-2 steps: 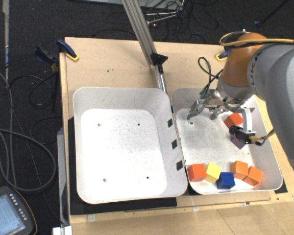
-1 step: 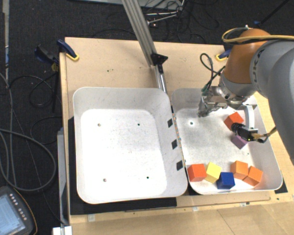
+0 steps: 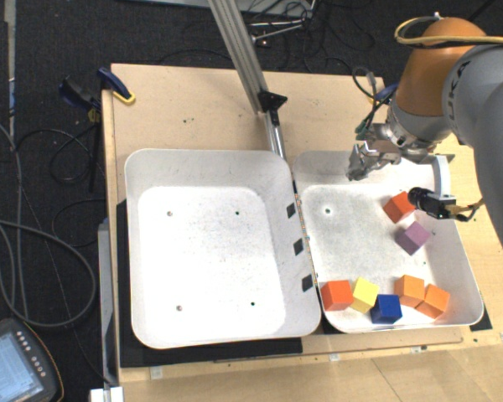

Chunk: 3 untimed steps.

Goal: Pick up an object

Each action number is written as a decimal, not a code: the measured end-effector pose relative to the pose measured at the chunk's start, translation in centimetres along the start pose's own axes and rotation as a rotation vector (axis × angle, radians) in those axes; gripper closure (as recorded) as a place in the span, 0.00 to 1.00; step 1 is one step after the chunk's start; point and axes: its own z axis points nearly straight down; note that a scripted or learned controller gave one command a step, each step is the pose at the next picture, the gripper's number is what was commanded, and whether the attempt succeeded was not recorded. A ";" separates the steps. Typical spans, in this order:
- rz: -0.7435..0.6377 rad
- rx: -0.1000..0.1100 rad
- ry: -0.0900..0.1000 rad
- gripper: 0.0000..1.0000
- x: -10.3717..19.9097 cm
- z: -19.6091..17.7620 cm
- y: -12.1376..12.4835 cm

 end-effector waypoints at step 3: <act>-0.006 0.008 0.003 1.00 5.8 -11.0 -1.5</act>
